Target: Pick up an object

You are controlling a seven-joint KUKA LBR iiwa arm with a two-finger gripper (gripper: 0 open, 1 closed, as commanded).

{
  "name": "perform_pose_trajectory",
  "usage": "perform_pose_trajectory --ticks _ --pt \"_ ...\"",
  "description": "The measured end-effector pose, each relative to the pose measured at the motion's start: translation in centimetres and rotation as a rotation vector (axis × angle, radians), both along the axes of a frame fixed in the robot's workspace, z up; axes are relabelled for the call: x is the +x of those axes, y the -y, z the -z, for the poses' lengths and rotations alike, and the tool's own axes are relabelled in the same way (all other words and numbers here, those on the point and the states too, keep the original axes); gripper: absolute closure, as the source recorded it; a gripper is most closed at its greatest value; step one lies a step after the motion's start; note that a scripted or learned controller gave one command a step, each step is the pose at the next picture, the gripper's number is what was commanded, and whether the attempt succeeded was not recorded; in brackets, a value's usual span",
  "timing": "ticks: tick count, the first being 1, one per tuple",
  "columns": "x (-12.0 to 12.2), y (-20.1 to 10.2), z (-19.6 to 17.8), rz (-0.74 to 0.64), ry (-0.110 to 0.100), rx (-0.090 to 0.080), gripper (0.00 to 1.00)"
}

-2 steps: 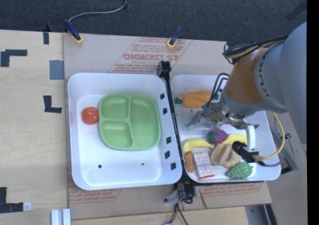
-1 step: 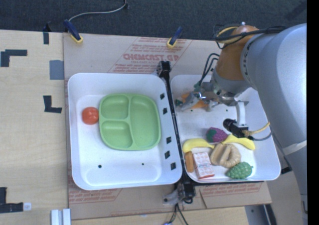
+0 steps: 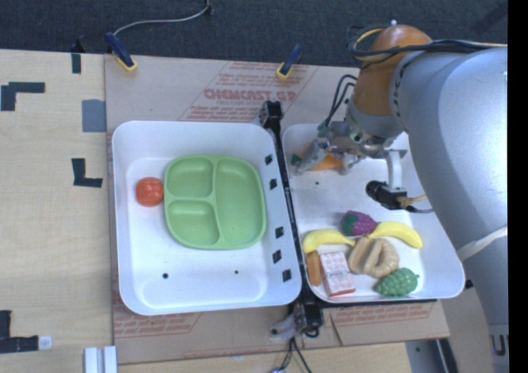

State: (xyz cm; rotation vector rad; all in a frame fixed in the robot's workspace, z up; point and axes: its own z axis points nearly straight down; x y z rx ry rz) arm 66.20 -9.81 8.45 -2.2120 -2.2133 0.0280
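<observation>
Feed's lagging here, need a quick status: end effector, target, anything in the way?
End effector low in right bin's far corner, over an orange item. No confirmed grasp. Other toys piled at near edge, clear of it.

Divided plate (image 3: pixel 216 201) and tomato (image 3: pixel 149 191) in left bin (image 3: pixel 140 280); bananas (image 3: pixel 363 238) in right bin (image 3: pixel 437 268).

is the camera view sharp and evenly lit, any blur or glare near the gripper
Camera view: lighting is even and soft, with faint shadows under the green divided plate and the toys. The gripper is slightly blurred, an orange object beside it hard to identify. The right bin is bright white without harsh glare. The arm close to the lens looks soft.
</observation>
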Motion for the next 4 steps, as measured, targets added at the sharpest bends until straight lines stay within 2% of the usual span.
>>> perform_pose_trajectory --ticks 4 --pt "0.20 0.27 0.06 0.001 -0.003 0.004 0.00"
